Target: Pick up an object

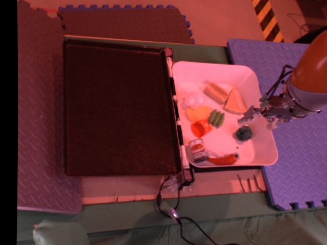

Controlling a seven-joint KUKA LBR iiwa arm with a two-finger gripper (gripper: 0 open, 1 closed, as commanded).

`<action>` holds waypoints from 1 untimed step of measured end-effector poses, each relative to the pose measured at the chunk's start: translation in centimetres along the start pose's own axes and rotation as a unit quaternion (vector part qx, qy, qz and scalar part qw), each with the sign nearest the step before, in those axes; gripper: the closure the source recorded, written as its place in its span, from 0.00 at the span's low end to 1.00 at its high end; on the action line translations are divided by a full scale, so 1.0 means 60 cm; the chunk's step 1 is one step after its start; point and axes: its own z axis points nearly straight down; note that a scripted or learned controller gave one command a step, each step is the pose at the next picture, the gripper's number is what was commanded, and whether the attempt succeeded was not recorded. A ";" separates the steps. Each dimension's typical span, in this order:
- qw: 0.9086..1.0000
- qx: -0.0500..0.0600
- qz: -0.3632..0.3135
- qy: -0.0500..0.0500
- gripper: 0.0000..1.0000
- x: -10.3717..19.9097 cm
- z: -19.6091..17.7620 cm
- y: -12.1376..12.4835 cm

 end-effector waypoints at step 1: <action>1.000 0.000 0.000 0.000 0.00 0.000 0.000 0.000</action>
